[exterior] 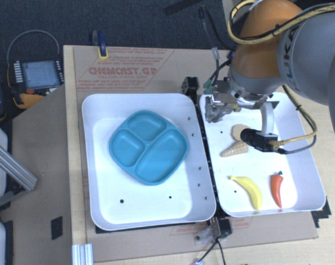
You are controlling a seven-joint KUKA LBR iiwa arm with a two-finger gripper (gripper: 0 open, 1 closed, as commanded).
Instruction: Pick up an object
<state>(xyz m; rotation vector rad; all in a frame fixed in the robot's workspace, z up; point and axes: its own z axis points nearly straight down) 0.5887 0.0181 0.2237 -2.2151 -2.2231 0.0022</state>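
Observation:
My gripper (pixel 214 110) hangs over the far left corner of the right bin (pixel 299 203), below the orange wrist band. Nothing shows between its fingers. In that bin lie an ice cream cone (pixel 236 146) near the middle, a yellow banana (pixel 249 190) at the front, and a red chili pepper (pixel 276 190) to the banana's right. The cone lies a short way to the front right of the gripper. A black cable end partly covers the cone's top.
The left bin (pixel 101 203) holds a blue divided plate (pixel 149 146). A raised divider between the bins runs just left of the gripper. Cables loop around the arm above the right bin. A small screen device (pixel 39 73) sits off the bench at far left.

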